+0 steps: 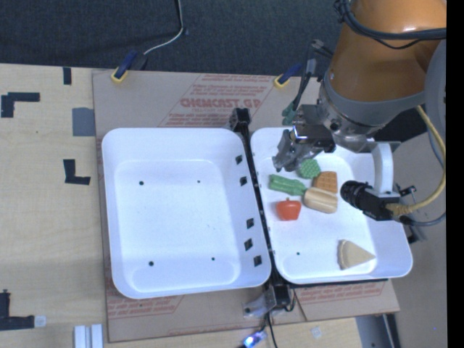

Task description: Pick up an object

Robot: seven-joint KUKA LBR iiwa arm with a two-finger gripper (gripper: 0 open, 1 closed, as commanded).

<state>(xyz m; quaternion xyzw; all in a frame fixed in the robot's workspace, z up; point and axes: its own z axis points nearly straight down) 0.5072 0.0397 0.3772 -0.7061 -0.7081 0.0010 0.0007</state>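
Hovering tool [288, 158] over right bin [388, 267], wrist hiding finger state, green toy [309, 169] half covered

One fixed camera looks down aslant on both bins [116, 194] from above.

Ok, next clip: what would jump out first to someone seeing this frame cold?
The big arm with its orange band fills the upper right, its gripper down over the right bin near the divider. Just below it sits a tight cluster of toy food: a green piece, a red one, a tan roll, with a pale wedge apart near the bin's front. The left bin is plain white beside it.
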